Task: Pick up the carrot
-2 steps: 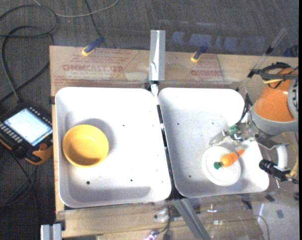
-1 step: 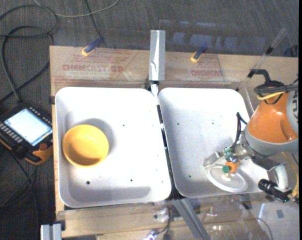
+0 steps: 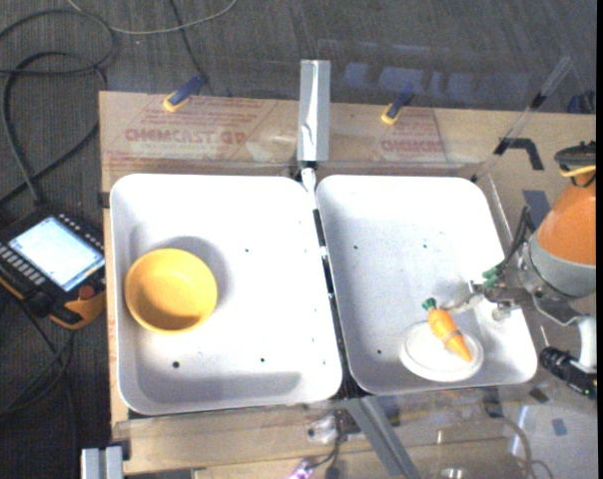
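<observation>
A small orange carrot (image 3: 449,333) with a green top lies on a little white round plate (image 3: 433,357) in the near right corner of the right bin (image 3: 401,218). Its green end points up and to the left. My gripper (image 3: 478,295) reaches in from the right edge, just above and to the right of the carrot, close to its green end. I see nothing held in it. The grey wrist with its orange band (image 3: 571,233) hangs over the bin's right rim.
A yellow bowl (image 3: 172,288) sits at the left side of the left bin (image 3: 242,218). A control pendant (image 3: 47,257) with a lit screen and cables lies on the floor to the left. Two clamps hold the board behind the bins.
</observation>
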You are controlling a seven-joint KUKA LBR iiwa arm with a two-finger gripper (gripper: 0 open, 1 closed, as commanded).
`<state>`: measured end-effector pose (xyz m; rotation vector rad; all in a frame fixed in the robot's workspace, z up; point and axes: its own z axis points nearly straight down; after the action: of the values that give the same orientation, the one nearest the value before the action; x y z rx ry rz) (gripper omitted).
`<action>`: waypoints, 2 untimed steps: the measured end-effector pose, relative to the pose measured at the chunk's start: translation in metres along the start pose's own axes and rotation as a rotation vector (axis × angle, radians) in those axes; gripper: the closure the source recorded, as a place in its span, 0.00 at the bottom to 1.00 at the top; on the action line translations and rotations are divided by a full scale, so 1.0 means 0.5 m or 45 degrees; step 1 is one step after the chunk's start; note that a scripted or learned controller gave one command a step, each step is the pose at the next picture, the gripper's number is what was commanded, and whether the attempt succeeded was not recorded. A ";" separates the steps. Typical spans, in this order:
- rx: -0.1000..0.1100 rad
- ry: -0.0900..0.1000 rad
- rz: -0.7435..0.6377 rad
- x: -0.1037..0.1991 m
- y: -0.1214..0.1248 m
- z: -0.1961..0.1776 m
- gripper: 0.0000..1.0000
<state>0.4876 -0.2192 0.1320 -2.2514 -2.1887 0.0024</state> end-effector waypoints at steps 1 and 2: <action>-0.029 -0.009 -0.108 0.118 0.002 0.072 0.00; -0.037 -0.003 0.247 0.212 0.002 0.073 0.00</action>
<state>0.4918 -0.1130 0.0956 -2.4702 -1.9749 -0.0263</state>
